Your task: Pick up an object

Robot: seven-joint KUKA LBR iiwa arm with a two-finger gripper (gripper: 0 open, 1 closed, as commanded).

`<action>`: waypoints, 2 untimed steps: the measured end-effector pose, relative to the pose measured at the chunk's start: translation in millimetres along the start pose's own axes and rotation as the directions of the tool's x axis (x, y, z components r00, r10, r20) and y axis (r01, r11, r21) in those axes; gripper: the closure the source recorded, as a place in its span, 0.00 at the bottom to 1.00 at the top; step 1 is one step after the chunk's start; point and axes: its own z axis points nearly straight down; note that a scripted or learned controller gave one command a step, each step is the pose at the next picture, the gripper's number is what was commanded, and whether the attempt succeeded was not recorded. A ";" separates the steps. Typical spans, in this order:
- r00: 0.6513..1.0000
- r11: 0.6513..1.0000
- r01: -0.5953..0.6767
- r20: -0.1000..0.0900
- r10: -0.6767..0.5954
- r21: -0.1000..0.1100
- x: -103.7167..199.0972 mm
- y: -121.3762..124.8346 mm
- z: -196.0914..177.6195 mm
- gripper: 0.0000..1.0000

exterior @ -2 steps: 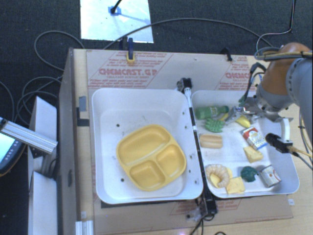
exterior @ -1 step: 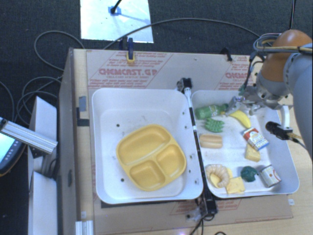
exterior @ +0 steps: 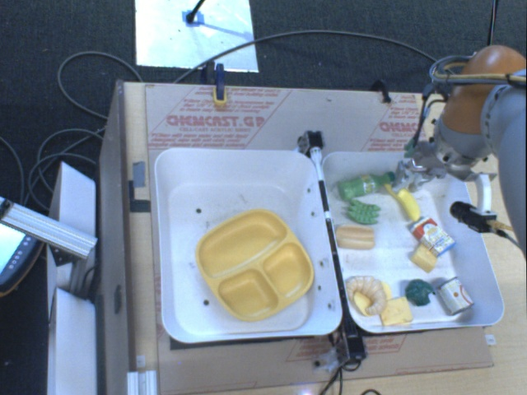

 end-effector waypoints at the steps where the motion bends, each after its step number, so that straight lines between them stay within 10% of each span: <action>1: 1.000 1.000 -0.006 0.003 0.006 -0.024 39.8 -56.2 -75.4 1.00; 2: 1.000 1.000 -0.007 0.003 0.007 -0.021 39.7 -57.0 -74.1 0.00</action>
